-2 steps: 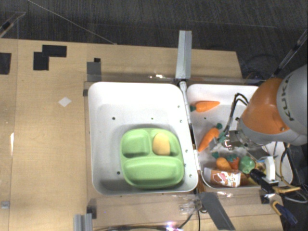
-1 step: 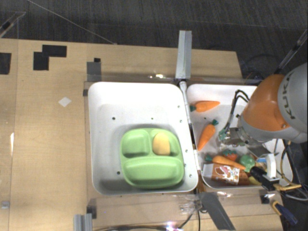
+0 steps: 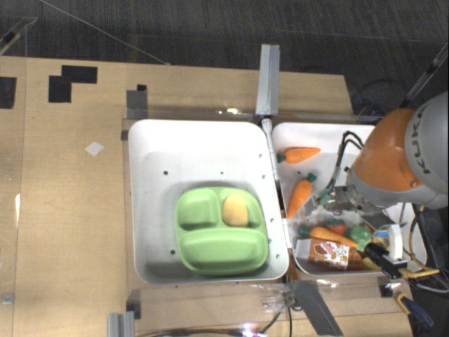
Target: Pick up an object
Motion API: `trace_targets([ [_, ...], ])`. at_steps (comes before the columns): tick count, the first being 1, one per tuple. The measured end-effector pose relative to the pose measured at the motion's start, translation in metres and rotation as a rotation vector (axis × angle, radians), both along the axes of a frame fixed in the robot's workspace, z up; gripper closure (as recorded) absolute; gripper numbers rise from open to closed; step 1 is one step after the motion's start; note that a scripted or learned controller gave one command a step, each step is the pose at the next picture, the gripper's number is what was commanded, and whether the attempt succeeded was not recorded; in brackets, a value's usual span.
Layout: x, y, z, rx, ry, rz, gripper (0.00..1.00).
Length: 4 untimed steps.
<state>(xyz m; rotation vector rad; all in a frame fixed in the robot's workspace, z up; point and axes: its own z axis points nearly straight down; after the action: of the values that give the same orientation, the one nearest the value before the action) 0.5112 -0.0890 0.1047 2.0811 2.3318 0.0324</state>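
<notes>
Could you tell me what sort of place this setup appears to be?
Probably a robotics lab bench: a KUKA arm reaches over two white bins, with toy carrots and a green divided tray as practice items.

2 orange carrots (image 3: 300, 154) lie in the right bin (image 3: 316, 132).

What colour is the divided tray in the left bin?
Light green; the tray shows in the camera view, with a yellow item in one compartment.
</notes>
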Motion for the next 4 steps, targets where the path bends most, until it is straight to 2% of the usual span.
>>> trace_targets([
  [1,0.050,-0.001,-0.013,-0.007,0.007,0.033,0.00],
  [2,0.123,-0.005,0.008,-0.006,0.018,0.035,0.00],
  [3,0.155,0.001,-0.016,-0.002,0.043,-0.066,0.00],
  [4,0.155,0.001,-0.016,-0.002,0.043,-0.066,0.00],
])
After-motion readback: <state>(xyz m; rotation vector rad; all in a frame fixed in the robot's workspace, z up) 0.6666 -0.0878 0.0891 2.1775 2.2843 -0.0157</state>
